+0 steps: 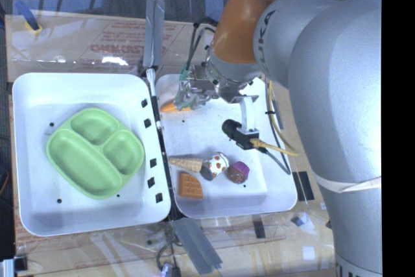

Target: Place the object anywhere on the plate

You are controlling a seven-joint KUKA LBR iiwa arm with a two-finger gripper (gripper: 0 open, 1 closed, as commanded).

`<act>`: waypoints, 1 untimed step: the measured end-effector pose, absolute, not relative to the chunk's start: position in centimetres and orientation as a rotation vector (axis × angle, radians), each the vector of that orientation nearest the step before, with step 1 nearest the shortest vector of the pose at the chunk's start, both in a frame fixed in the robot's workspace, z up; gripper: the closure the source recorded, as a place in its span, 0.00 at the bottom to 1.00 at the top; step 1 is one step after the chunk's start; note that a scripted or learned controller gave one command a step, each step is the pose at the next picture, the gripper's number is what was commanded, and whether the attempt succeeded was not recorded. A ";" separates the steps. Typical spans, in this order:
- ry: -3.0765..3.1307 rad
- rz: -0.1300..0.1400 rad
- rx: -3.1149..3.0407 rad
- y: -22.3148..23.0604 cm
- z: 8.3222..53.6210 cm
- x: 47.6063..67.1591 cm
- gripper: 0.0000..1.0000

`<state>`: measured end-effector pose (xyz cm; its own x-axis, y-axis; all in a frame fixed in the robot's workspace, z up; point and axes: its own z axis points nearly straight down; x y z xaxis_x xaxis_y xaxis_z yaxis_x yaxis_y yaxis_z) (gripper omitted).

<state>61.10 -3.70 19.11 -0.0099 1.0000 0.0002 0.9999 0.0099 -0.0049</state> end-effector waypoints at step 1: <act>-2.248 0.006 -2.189 2.5 19.1 54.2 1.00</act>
